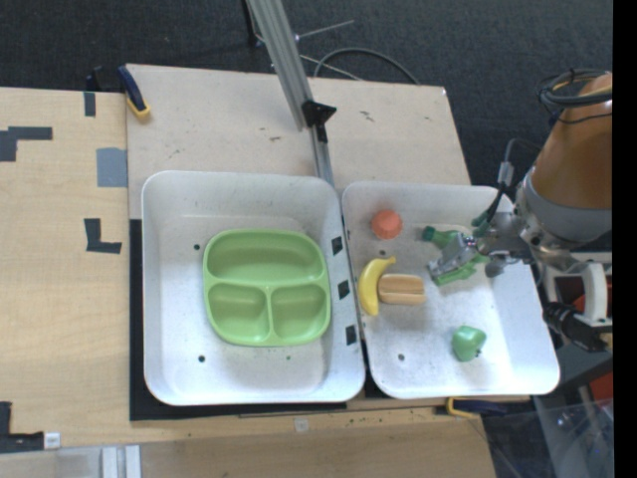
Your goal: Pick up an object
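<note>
In the right bin (518, 366) lie a yellow banana (371, 285), a tan bun-shaped piece (402, 289) touching it, an orange-red round fruit (386, 224) and a small green pepper-like toy (466, 343). My gripper (445, 255) hangs over the middle right of this bin, reaching in from the right. Its green-tipped fingers (435, 235) stand apart and open, with nothing between them. The bun lies just left of the fingertips, about a finger's length away.
The left bin (164, 267) holds a green three-compartment plate (267, 287). A metal pole (284, 53) slants down to the bins' shared rim. The grey and orange arm (572, 177) fills the right side. Cables lie on the bench behind.
</note>
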`<state>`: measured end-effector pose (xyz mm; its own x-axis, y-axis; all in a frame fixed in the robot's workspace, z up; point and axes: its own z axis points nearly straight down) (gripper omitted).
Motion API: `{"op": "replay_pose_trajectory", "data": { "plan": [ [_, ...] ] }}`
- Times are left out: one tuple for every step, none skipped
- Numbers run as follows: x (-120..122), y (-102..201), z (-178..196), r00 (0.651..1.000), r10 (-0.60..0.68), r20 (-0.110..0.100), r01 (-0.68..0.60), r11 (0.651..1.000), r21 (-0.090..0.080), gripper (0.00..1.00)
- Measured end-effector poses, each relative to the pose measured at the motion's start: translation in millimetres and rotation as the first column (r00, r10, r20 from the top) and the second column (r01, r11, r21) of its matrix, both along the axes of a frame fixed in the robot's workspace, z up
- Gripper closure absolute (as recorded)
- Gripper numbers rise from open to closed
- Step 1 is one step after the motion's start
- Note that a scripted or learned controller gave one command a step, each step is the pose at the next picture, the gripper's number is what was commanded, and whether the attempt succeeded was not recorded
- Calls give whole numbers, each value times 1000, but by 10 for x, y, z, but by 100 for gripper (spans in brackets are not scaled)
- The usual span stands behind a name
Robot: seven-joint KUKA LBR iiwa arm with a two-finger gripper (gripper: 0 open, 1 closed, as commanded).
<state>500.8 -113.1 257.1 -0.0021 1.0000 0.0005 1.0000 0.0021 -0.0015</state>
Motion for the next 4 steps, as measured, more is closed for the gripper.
{"op": "replay_pose_trajectory", "data": {
  "plan": [
    [0, -1, 0, 1000, 0, 0, 0, 1000, 0, 0],
    [-52, 5, -636, 1000, -1, -7, 1, 1000, 1, 0],
    [-6, -62, -1139, 1000, -1, -6, 1, 1000, 0, 0],
    [-19, -54, -1675, 1000, -1, -4, 1, 1000, 0, 0]
  ]
}}
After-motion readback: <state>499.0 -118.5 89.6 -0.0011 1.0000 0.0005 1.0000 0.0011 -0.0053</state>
